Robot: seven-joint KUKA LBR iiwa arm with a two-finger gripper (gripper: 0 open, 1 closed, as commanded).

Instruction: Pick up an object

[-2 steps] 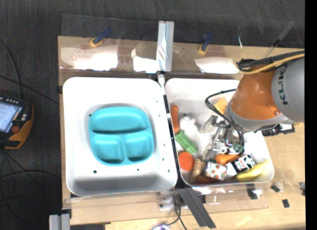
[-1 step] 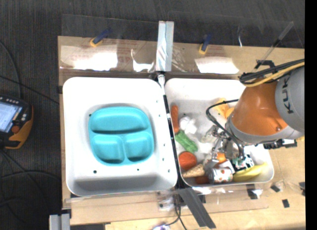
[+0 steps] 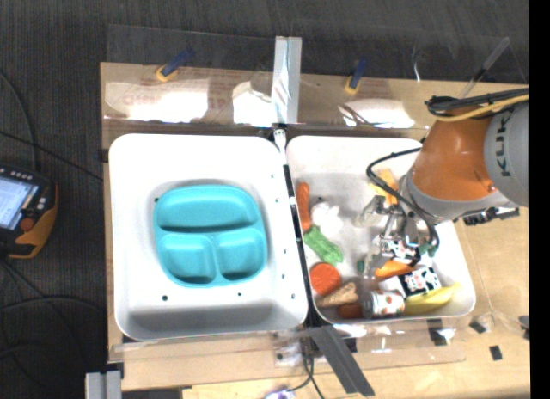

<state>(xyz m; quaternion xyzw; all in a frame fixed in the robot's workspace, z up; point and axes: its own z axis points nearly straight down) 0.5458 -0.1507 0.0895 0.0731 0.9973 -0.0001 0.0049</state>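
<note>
Pincer (image 3: 397, 249) low in right bin (image 3: 344, 184), grip state unclear; carrot (image 3: 396, 268) just below.

Two white bins (image 3: 129, 217) (image 3: 296, 156). One blue tray (image 3: 209, 234) in the left. Right bin: one carrot (image 3: 302, 206), one green piece (image 3: 323, 245), one tomato (image 3: 324, 279), one banana (image 3: 430, 299), one cow-print carton (image 3: 419, 281); others too jumbled to count.

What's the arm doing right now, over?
Gripper down in right bin, among toy food. Nothing visibly held. Carrot and milk carton crowd it.
</note>
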